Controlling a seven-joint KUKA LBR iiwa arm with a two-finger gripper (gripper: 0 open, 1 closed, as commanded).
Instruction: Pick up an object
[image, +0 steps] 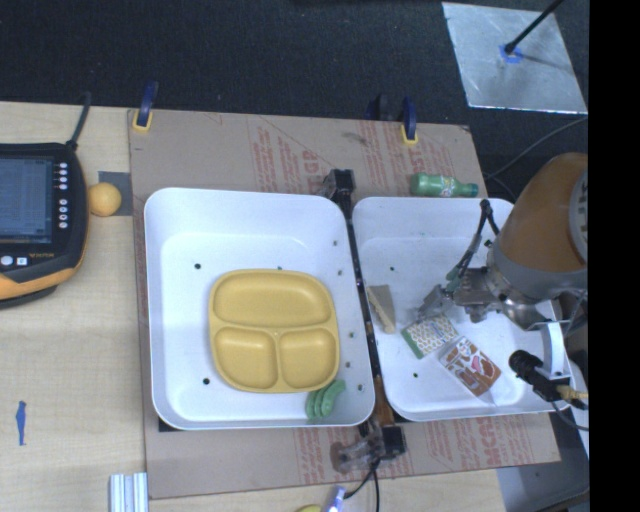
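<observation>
The claw (447, 297) sits low in the right bin (400, 225), and I cannot tell if it is apart or together, because it is small and dark from here. Just below its tip lies a small green and white packet (430, 336), tilted, so near that it may be touching. A little further below and toward the arm's side lies a flat card with red and white print (470, 366). Off to the other side of the claw, near the wall between the bins, lies a thin tan piece (381, 308).

The arm (535, 240) comes in from the right, its big orange and grey body hanging over the right bin's edge, with the claw reaching out from it toward the middle of the bin.

Far from the claw, past the middle wall, the left bin (180, 225) holds a yellow tray (272, 329) with three parts. A small green thing (325, 400) lies at the tray's near corner.

Above the claw, outside the bin, a green bottle (442, 185) lies on its side on the brown board (300, 150). Far off to the left sit a yellow ball (104, 198) and a screen box (35, 225).
</observation>
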